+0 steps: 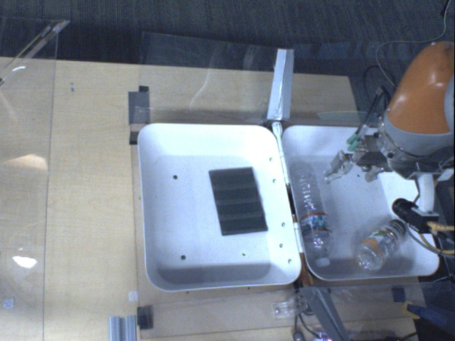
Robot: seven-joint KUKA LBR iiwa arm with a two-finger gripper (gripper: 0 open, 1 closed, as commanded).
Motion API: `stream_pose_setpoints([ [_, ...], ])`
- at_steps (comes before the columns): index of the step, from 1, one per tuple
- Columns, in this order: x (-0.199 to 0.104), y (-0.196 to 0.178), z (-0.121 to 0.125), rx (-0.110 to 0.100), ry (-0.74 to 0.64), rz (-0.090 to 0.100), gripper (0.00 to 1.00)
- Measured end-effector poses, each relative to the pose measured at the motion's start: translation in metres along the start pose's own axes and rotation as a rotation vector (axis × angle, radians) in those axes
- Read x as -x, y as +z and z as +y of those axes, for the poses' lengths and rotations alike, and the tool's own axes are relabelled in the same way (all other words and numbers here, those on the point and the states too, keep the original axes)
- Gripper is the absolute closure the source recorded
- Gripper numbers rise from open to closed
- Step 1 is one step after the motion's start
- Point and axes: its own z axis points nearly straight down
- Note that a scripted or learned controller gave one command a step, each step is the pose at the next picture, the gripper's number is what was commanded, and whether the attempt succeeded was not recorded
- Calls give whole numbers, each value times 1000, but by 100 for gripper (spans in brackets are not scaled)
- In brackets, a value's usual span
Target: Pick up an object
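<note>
Two clear plastic bottles lie in the right bin (334,144). One bottle (311,212) lies lengthwise along the bin's left wall, its cap toward the back. The other bottle (378,244) lies tilted near the front right corner. A dark ridged rectangular block (237,200) rests in the middle of the left bin (163,190). My gripper (344,164) hangs over the back half of the right bin, above and to the right of the first bottle. Its fingers are spread apart and nothing is between them.
A metal post (281,84) stands behind the seam between the two bins. Cables and black fittings (419,219) crowd the right edge of the right bin under the arm. Bare wooden bench (71,190) stretches to the left.
</note>
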Motion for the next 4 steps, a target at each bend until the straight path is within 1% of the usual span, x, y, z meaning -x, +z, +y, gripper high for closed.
stream_pose_setpoints([
  [1, 82, 69, -6, 0, -28, -1, 0],
  [2, 108, 129, -31, 9, 0, -3, 0],
  [3, 110, 129, -63, 12, -114, -5, 0],
  [4, 80, 128, -63, 13, -243, -9, 0],
])
